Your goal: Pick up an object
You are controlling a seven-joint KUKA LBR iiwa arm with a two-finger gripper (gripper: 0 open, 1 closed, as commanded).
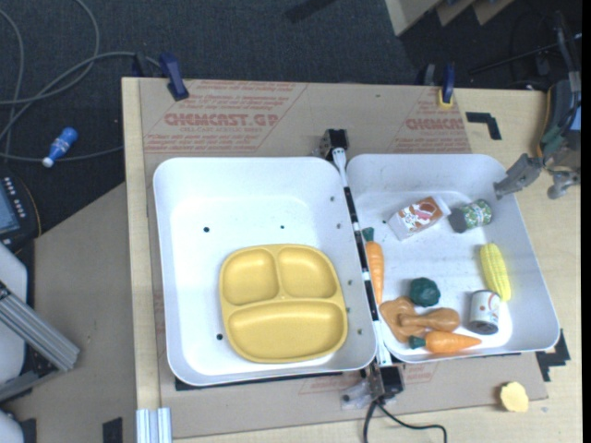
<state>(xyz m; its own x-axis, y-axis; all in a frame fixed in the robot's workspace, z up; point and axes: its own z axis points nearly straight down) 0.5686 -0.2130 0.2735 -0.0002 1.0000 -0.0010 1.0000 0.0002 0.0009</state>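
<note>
Red lettering reading "CHEMCAST GP" runs across the brown cardboard sheet (277, 109) under the two white bins, printed once behind the left bin and again, partly cut off, behind the right one. The left bin (185, 247) holds a yellow divided plate (282, 303) with three compartments. The right bin (536, 303) holds the loose objects: a small red-and-white packet (418, 217) whose printing is too small to read, a green-labelled can (475, 215) lying near the back, a yellow corn cob (495, 270), a dark green lump (425, 291), a tan chicken-leg toy (420, 318), a white can (483, 312) with an unreadable red label, an orange carrot (452, 342) at the front, and another carrot (374, 270) along the left wall. At the right edge, the gripper (536, 175) hangs above the right bin's back corner; its opening cannot be judged.
</note>
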